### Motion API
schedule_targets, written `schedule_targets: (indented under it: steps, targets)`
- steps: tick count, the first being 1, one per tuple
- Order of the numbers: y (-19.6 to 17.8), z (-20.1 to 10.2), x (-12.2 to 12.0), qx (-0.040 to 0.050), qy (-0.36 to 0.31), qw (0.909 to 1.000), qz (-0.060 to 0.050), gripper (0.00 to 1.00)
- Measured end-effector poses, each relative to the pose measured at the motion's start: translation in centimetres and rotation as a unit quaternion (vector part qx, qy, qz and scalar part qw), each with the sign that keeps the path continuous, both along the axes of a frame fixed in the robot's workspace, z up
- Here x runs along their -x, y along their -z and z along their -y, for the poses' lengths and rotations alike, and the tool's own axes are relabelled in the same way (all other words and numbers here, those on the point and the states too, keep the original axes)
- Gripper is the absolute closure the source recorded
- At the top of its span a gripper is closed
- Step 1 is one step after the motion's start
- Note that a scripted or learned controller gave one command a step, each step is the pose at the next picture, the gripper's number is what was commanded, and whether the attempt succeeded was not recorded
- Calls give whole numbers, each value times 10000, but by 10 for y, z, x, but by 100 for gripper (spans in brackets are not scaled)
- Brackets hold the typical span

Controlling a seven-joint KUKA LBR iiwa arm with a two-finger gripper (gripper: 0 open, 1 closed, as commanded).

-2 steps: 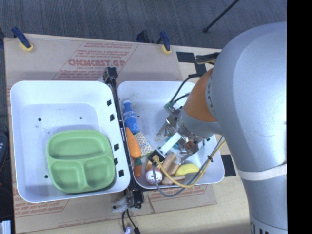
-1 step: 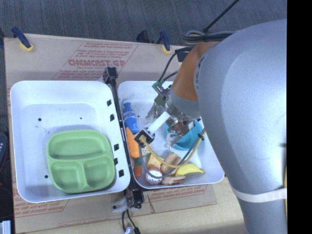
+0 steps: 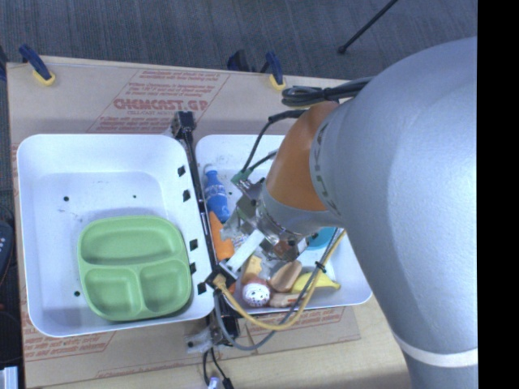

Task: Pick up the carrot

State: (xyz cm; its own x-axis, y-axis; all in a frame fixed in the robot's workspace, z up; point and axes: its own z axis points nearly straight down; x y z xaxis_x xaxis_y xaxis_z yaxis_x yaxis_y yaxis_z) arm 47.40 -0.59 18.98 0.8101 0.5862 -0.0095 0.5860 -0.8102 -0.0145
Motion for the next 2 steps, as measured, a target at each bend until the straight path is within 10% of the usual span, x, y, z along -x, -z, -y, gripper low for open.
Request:
schedule_targets:
  steps: [1,2]
  targets:
    - [-48,-3,-3,9,664,9978,38,0]
    - [2,-49,-57,33,1353,9908,-3,0]
